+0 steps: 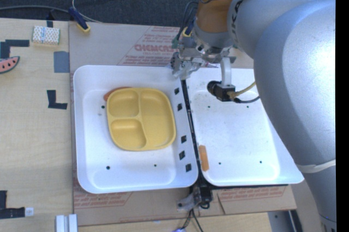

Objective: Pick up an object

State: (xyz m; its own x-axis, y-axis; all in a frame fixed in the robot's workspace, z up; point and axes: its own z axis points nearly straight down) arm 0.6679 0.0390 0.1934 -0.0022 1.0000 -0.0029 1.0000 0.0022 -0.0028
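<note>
A yellow divided plate [142,119] lies in the left bin [90,171], slightly turned. A red object [110,94] peeks out from under the plate's far left corner. A small orange piece [203,158] lies at the left edge of the right bin [240,149], near the front. My gripper [182,66] hangs over the far end of the wall between the two bins, beyond the plate's far right corner. Nothing is seen held in it.
A black part with a yellow cable [222,90] hangs from the wrist over the right bin's far side. The grey arm covers the right of the view. Cardboard [152,48] lies under the bins; a small patterned block [46,35] sits on the bench at far left.
</note>
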